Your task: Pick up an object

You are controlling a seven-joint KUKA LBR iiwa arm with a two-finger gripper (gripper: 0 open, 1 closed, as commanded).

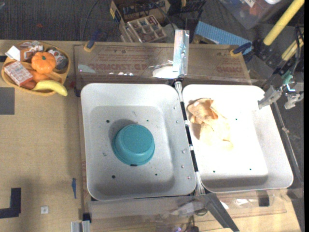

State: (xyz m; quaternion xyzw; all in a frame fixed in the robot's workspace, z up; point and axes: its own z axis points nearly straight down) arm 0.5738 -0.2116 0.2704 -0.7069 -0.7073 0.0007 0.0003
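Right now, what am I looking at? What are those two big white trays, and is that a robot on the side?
This picture comes from one camera fixed above a workbench, looking down at a slant. The two white trays are shallow bins, side by side. The left bin has a teal bowl lying upside down in it. The right bin has a crumpled, pale tan thing; I cannot tell what it is. At the right edge you see the tip of a robot arm, its gripper, above the right bin's far corner. It holds nothing. Its job is to pick something up. On the bench's left corner sits a basket with a banana and other toy food.
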